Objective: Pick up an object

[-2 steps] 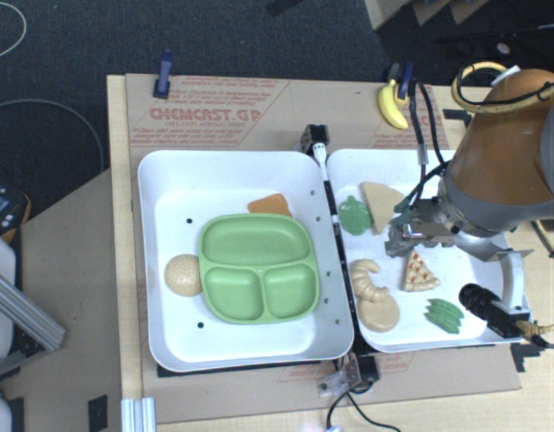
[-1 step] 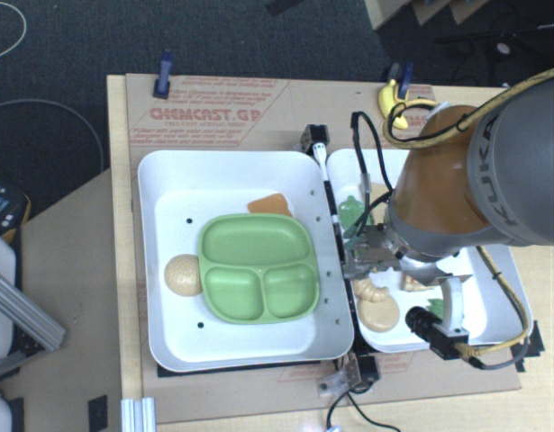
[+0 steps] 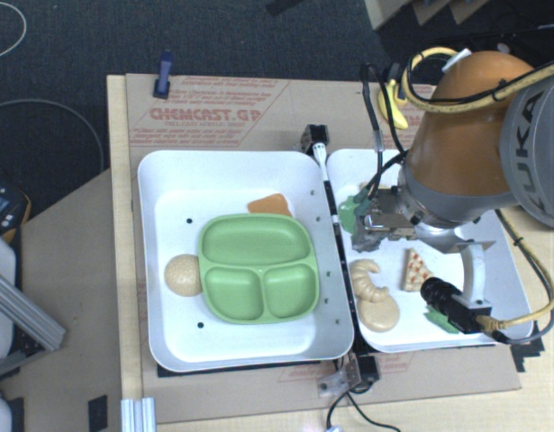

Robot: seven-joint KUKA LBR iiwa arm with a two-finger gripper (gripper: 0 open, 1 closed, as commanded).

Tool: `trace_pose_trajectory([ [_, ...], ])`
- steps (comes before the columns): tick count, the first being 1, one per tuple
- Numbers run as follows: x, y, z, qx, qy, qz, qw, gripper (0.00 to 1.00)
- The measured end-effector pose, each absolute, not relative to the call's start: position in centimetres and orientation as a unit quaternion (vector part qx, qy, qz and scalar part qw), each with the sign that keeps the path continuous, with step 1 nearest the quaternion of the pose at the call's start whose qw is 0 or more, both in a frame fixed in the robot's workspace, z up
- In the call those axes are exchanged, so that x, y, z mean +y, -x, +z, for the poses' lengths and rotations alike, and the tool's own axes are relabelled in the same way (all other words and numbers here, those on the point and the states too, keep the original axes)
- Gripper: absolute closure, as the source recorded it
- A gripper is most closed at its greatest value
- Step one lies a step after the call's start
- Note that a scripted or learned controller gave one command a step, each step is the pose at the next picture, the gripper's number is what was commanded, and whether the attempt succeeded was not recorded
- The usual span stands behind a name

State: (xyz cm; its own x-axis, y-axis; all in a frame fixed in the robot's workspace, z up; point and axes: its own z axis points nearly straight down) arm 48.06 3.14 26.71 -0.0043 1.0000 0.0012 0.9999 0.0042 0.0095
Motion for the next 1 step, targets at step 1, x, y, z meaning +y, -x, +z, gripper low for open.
trace_pose_trajectory([
  [1,4.2,-48.1,40.32,0.708,-0.706,0.0075,0.005,1.0],
])
